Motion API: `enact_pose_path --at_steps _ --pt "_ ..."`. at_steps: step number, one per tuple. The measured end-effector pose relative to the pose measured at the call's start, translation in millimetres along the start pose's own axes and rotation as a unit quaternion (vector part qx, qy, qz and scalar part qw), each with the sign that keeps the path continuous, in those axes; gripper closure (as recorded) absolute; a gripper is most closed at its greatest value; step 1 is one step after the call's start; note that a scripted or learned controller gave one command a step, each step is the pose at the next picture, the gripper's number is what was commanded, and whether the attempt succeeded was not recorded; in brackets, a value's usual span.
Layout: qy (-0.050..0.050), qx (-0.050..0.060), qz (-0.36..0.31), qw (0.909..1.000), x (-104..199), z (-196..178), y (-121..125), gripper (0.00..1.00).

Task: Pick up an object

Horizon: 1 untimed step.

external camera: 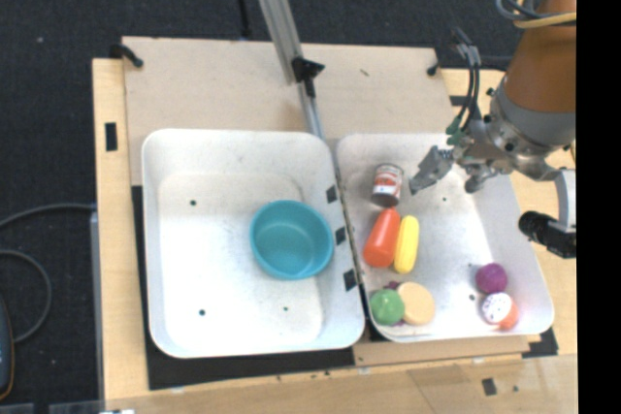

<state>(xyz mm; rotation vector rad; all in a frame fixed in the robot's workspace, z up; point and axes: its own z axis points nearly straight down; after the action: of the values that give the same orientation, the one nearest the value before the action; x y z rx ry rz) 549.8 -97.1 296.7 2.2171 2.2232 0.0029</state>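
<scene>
The right bin [456,213] holds a small can with a red label [387,183], an orange oblong piece [381,238] lying against a yellow one [407,243], a green ball [387,306], a tan round piece [419,302], a purple ball [491,278] and a white-and-red piece [499,309]. My gripper [450,177] hangs over the upper middle of this bin, just right of the can. It is open, with nothing between its fingers. One finger [428,171] points down-left toward the can.
A blue bowl [291,239] sits in the left bin [194,208], near its right wall. A slanted metal pole [278,10] reaches from the top down to the gap between the bins. The arm's orange band [543,63] is at the right.
</scene>
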Motion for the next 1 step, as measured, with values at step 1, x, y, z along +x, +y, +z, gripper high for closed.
enact_pose_path --at_steps 1 --pt "0.0 0.0 0.001 1.0 -0.1 -0.1 0.1 0.0"
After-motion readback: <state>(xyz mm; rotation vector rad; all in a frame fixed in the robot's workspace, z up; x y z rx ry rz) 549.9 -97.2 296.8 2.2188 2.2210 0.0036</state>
